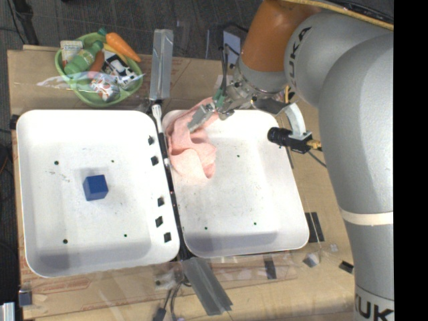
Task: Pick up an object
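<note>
On the bench sit two white bins, side by side. Right bin (267, 199) is my landmark. Pink cloth (192, 149) lies bunched up inside the right bin, at its far left corner, pressed up near the wall next to the other bin. Claw (199, 120) of the big grey arm (348, 99) is right at the top edge of the pink cloth, w/ one grey finger (200, 118) lying on the cloth. Can't tell if the claw is open or closed, or if it has any cloth pinched, bc the parts are too small & mixed up w/ the wrist. Orange band (271, 35) of the arm is just past the far edge of the right bin. Left bin (40, 152) touches the right bin's left side; a blue cube (95, 186) sits alone in it. Green bowl (100, 62) full of toy food, incl. a carrot (122, 45), is far left of the right bin, beyond the left bin's far edge.
</note>
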Controlling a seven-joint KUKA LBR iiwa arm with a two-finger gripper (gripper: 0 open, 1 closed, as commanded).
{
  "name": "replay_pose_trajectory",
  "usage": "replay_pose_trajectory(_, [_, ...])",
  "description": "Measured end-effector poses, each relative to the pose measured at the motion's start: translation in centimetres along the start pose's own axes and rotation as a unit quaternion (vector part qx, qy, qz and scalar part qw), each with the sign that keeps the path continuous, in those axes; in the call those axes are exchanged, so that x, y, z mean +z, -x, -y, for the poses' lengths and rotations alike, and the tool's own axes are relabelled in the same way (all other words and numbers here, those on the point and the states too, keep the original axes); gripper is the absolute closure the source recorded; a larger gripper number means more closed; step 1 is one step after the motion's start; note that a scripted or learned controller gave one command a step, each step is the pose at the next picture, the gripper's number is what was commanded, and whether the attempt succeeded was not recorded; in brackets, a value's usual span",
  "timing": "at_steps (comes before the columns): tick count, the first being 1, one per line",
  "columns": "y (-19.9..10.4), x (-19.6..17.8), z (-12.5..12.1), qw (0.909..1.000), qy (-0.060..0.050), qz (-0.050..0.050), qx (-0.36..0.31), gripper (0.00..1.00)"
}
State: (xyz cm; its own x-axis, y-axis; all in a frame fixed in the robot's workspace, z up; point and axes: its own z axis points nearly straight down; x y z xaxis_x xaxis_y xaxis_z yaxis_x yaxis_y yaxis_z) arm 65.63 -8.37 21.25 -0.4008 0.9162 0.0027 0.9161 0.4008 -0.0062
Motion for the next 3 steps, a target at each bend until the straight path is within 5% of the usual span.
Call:
replay_pose_trajectory(1, [1.5, 12.0, 0.4, 0.9950, 0.003, 0.001, -0.100, 0.00])
replay_pose_trajectory(2, [0.6, 12.0, 3.4, 0.9963, 0.003, 0.001, -0.086, 0.00])
replay_pose_trajectory(3, [0.4, 12.0, 5.7, 0.9815, 0.003, 0.001, -0.191, 0.00])
